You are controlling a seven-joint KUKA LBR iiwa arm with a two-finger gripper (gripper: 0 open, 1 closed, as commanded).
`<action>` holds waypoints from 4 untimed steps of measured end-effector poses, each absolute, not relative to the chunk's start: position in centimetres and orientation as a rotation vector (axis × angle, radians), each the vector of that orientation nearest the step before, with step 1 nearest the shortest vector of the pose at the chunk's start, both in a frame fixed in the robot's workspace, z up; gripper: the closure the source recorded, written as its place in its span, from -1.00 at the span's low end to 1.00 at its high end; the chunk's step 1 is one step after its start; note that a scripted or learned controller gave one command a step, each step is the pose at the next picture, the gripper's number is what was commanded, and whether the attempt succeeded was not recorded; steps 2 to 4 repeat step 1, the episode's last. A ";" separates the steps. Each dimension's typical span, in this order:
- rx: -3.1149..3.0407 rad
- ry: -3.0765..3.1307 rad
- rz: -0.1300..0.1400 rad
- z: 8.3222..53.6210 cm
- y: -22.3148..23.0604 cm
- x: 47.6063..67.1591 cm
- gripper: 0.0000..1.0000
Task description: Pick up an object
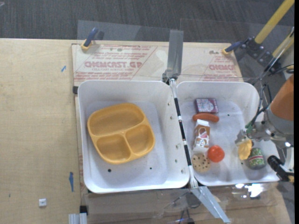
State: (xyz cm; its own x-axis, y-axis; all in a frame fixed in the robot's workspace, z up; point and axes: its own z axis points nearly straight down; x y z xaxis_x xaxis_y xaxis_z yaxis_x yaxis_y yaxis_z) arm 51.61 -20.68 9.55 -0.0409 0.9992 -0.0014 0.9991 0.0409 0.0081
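Note:
The right bin [233,90] holds several small items: a purple box [206,105], a red sausage [205,118], a small milk carton [202,136], a red tomato [215,153], a cookie [200,162], a yellow piece [245,150] and a green-topped round item [256,158]. My gripper [247,135] reaches in from the right and hangs low over the bin's right side. It sits just above the yellow piece, and I cannot tell whether it touches it.
The left bin [93,97] holds a yellow divided plate [120,132]. A ridge [180,129] separates the two bins. Clear panels and clamps [89,38] stand behind the bins. Cables and a yellow strut [275,15] crowd the far right.

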 end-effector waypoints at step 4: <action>2.178 2.263 0.001 20.1 -11.7 54.9 1.00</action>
